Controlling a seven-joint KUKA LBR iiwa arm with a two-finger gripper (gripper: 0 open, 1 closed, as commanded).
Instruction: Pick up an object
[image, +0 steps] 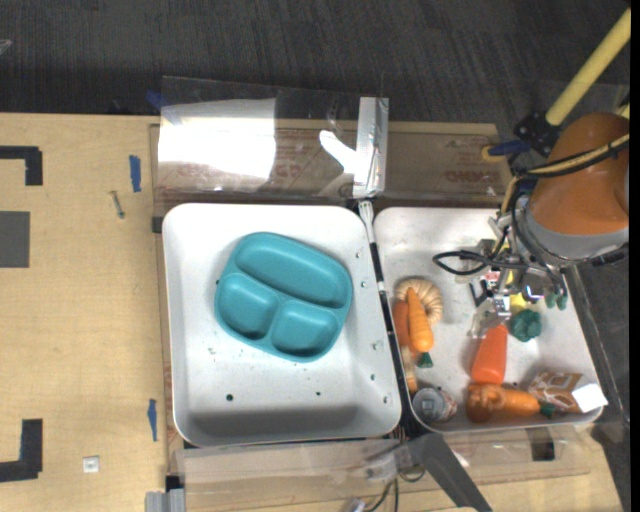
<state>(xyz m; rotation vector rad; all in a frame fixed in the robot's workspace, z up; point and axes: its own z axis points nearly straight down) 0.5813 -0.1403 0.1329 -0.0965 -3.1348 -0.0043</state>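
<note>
Near edge of the right bin (590, 350): a grey round item (432, 403) at 7 o'clock of the bin, an orange-brown toy vegetable (503, 401) lying flat at 6 o'clock, a brown packet with a white tag (566, 388) at 5 o'clock. All are touching or just beside one another along the front wall.

Mid bin: an upright-looking orange carrot with a green top (492, 352) is seen just below the pincer (503, 300); the green top (523, 324) sits right at the tool's lower edge. Whether contact is made cannot be told. Another carrot (418, 323) lies over a beige ring (424, 297) at 9 o'clock of the bin, well apart from the tool.

The pincer is hung low over the bin's centre-right, cables cluttering it. Open or closed: cannot be told. Nothing is seen between its tips.

Left bin (190, 330): a teal divided tray (283, 293), untouched. Far side: clear plastic sheeting (270, 140) on the counter (70, 330).

Step judged: descent/approach onto the green-topped carrot, grasp not yet confirmed. Next move calls for the carrot body to be straddled, closure made, then a straight lift. Risk judged: the carrot may be tipped rather than gripped.
</note>
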